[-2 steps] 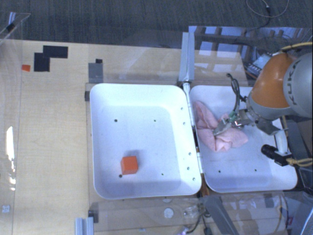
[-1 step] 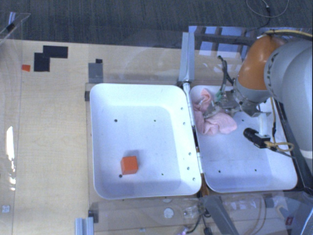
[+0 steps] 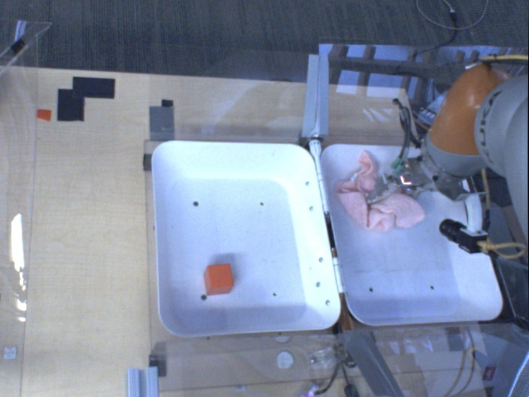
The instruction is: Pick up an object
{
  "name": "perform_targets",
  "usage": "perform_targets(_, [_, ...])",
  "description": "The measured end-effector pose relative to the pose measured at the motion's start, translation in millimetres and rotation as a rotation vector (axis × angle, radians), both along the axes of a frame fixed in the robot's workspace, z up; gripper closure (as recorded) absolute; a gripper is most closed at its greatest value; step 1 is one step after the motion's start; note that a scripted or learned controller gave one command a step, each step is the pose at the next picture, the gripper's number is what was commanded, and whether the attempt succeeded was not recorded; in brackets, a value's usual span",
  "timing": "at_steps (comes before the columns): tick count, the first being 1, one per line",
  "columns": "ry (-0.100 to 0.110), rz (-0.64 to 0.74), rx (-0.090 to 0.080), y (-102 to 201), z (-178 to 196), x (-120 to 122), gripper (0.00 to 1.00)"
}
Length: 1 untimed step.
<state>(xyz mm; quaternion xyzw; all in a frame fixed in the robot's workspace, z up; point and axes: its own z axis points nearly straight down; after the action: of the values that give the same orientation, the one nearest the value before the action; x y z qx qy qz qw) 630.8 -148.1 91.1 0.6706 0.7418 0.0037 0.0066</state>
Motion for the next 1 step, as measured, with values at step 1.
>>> perform_targets(1, [0.002, 0.047, -0.001, -57.0, -0.2, 21.6, 0.00])
